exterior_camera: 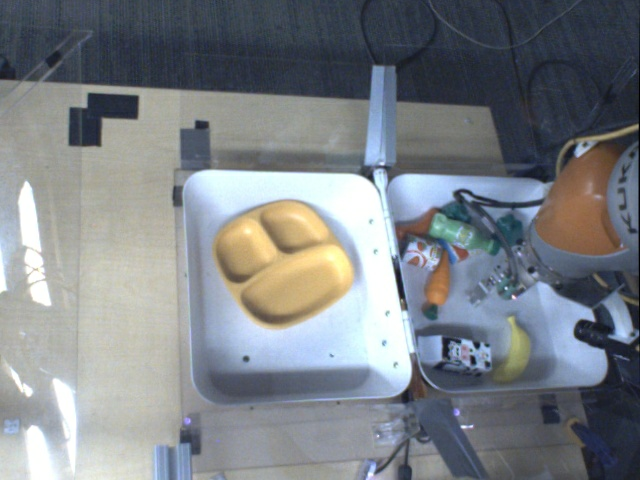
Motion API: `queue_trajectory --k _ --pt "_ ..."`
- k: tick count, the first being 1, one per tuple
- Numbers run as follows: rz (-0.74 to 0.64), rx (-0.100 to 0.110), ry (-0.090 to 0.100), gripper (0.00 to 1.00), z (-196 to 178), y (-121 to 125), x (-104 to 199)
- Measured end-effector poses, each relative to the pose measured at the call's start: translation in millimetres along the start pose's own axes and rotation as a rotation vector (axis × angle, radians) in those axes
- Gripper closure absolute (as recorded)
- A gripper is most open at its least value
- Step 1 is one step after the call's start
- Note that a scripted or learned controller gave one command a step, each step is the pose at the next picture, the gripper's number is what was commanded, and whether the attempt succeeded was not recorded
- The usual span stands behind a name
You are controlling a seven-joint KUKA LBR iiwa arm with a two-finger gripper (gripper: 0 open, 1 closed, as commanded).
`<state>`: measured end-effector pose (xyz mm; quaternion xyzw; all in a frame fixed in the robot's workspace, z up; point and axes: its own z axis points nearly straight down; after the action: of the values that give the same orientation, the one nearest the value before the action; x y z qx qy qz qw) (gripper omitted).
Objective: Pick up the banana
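Camera view: banana (514, 349) lying near the front wall of the right bin (560, 380), long axis roughly upright in frame, just below and slightly right of the gripper (503, 284), beside a small black-and-white box (466, 353); gripper state impossible to tell, nothing visibly held.

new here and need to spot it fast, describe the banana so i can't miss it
Look in the right bin, the one the arm reaches into. The banana lies near its front edge, just right of a small black-and-white box. It is the only plain yellow, curved thing there; the nearby carrot is orange and straight.
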<state>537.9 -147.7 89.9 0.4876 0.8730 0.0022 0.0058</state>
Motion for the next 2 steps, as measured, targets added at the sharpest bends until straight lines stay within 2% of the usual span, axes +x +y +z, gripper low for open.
queue_trajectory --k 1,2 --pt "0.000 -0.002 -0.004 0.00 0.1 0.2 -1.1" --pt "0.083 0.003 -0.003 0.00 0.4 -70.3 -25.0"
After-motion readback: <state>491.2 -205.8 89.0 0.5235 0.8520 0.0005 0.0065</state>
